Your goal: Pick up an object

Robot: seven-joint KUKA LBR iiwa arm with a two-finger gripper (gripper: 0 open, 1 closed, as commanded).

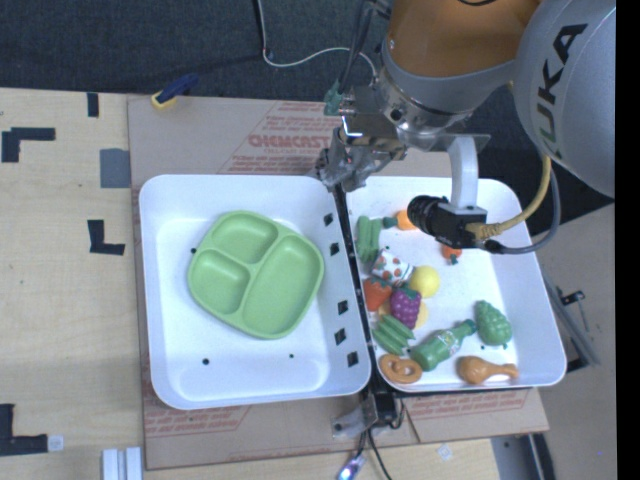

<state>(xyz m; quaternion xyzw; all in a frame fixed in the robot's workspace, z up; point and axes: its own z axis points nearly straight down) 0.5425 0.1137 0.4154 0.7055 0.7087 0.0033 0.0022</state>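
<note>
Several small, bright toy foods (420, 313) crowd the right bin (530, 298); the tool's (345, 163) grip state is unclear.

Green plate (256, 273) in left bin (160, 298); toys (420, 313) in right bin (535, 338).

Even overhead light, decent exposure, slightly soft focus.

White bins (170, 298) bright but not clipped; faint sheen on the green plate (258, 273). Soft shadow under the plate toward 6 o'clock, so the source sits high, around 12. Arm (470, 38) at 1 o'clock is close to the lens and blurred. Dark floor at 11 o'clock goes murky. Toy food at 4 o'clock is small, edges fuzzy.
</note>
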